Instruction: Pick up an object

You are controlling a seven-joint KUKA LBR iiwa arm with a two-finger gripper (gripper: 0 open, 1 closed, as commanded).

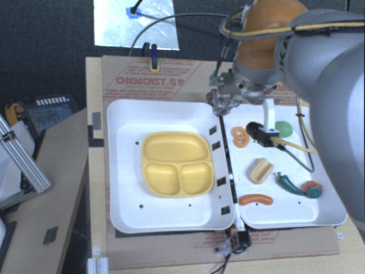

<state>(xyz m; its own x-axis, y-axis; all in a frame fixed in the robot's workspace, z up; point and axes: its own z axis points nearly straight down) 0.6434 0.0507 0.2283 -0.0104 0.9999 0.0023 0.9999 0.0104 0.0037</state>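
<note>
My gripper hangs over the far end of the divider between the two bins, at the right bin's back left corner, with nothing seen in it. The right bin holds an orange pretzel, a green round piece, a tan bread-like block, a red sausage, a teal pepper-shaped piece and a small orange-red piece. The pretzel lies nearest the gripper, a little in front of it and to its right.
A yellow three-compartment tray lies in the middle of the left bin. The grey arm covers the right bin's far right side. A blue-and-yellow clamp stands behind the bins on the cardboard.
</note>
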